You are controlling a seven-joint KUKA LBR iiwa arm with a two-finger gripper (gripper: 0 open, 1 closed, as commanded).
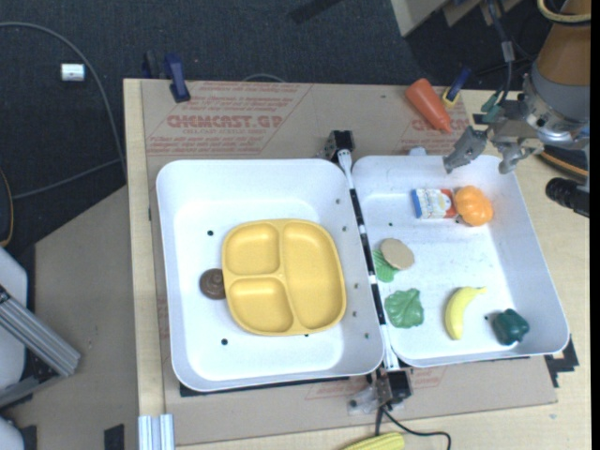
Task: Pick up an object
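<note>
1. The gripper [486, 151] hangs above the far rim of the right bin [534, 251], with its two fingers spread wide and nothing between them.
2. Just in front of it, inside the right bin, a small white carton [431, 202] lies on its side with its long axis running left to right; an orange fruit [473, 206] touches the carton's right end.
3. Near the bin's left wall a tan round piece [397, 253] rests partly over a small green item [382, 266].
4. Nearer the front a leafy green toy [405, 307] lies flat.
5. A banana [459, 310] lies beside it, its long axis running near to far, with its far tip bent towards the right.
6. A dark green toy [510, 325] sits in the front right corner.
7. The left bin [187, 214] holds a yellow divided plate [283, 276], with a brown disc [213, 283] tucked against its left edge.
8. An orange carrot-like toy [428, 105] lies on the cardboard behind the bins.
</note>
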